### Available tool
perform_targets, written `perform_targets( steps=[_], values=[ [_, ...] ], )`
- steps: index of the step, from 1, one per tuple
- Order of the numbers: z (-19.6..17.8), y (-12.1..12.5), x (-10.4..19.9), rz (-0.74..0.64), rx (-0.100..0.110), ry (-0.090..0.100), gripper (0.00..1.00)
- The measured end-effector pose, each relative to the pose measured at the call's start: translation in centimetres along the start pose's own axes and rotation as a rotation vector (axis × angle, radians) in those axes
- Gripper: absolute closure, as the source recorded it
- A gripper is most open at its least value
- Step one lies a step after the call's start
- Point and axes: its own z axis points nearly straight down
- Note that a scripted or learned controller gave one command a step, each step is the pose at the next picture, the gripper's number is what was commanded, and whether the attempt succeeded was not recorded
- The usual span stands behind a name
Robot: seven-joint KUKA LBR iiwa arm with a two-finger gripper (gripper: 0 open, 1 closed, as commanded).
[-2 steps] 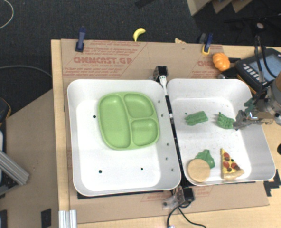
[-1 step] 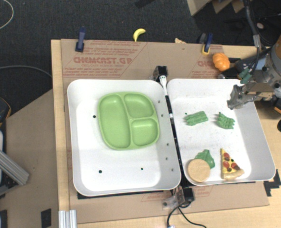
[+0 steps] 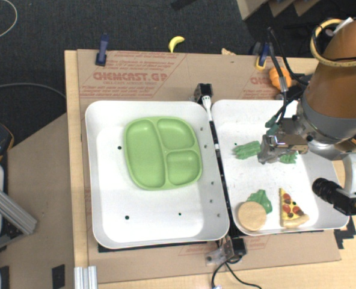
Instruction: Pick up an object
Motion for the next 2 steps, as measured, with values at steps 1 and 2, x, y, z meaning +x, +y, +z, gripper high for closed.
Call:
perform_targets(
  steps=[1, 2],
  values=[
    [-7.6, 0.1, -5.5, 0.011, -0.018, -0.006, 1.00],
    [-10.0, 0.1, -3.3, 0.002, -0.014, -0.003, 1.00]
  ],
)
